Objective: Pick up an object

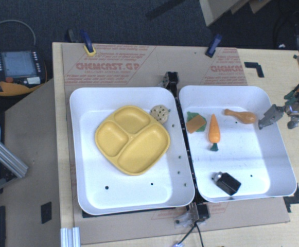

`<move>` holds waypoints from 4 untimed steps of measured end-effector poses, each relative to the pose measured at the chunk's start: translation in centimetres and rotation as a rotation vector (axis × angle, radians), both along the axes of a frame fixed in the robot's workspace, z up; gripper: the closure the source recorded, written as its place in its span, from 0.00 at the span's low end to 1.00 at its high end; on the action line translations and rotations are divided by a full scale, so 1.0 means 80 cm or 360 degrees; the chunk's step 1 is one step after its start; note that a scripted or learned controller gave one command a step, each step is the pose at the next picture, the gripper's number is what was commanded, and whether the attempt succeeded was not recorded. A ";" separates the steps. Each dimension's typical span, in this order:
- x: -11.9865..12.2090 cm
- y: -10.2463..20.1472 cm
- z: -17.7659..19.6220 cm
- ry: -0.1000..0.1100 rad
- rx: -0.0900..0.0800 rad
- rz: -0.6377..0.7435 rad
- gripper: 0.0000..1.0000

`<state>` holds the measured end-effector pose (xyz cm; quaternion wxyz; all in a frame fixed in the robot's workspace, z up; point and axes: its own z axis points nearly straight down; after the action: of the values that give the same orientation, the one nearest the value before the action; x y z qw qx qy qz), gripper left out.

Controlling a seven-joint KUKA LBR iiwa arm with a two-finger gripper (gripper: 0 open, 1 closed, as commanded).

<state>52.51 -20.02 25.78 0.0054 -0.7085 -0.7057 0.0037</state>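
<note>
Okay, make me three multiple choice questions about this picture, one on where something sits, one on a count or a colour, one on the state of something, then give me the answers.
1. Where does the cookie lie?
A. In the right bin beside the carrot
B. In the left bin, at the yellow plate's upper right edge
C. On the bench outside both bins

2. How many compartments does the yellow plate have?
A. Three
B. Five
C. One

3. What is the state of the carrot?
A. Gripped in the hand
B. Standing upright on the plate
C. Lying flat on the floor of the right bin, apart from the hand

Answers: 1 B, the cookie rests against the plate's rim in the left bin. 2 A, two small sections and one large one show. 3 C, the carrot lies in the bin while the hand is at the bin's right rim.
</note>
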 end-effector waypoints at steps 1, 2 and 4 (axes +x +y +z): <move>0.003 0.001 0.009 -0.0021 -0.0005 0.0006 0.00; 0.013 -0.004 -0.054 -0.0011 -0.0001 0.0006 0.00; 0.015 0.009 -0.192 -0.0014 -0.0001 0.0007 0.00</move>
<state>53.69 -19.34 10.41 0.0021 -0.7070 -0.7072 0.0008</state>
